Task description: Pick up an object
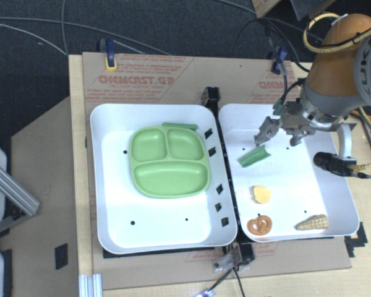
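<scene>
Green block (254, 157) lies tilted on the right bin's (334, 193) floor, just below and left of the claw (282, 130). Its fingers are spread, gripping nothing, hovering above the block.

Right bin: flat green rectangular block (254, 158), tilted, far left; yellow chunk (261, 195); brown pretzel (260, 225); tan ridged cone (313, 223), near edge.

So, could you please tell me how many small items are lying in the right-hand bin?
4: a green piece near the gripper, a yellow piece mid-bin, a pretzel and a cone at the front. The arm may hide more.
</scene>
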Tool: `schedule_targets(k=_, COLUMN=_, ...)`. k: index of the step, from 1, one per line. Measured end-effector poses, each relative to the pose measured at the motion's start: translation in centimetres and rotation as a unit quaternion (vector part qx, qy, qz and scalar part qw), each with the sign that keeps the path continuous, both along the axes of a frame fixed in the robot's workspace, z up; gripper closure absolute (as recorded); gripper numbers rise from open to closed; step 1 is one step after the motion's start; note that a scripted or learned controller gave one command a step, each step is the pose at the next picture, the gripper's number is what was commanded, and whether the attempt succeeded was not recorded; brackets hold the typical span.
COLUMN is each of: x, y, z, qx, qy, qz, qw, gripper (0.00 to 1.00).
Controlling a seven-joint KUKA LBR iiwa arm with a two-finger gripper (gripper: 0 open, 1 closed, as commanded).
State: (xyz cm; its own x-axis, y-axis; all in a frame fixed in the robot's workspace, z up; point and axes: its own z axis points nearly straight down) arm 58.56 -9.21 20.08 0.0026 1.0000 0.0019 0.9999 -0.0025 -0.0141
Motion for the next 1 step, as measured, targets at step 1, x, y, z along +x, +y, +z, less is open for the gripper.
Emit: schedule_targets(k=1, x=0.28, y=0.01, z=0.63, qx=-0.0006, qy=-0.006, qz=0.001, qw=1.0, gripper=0.0)
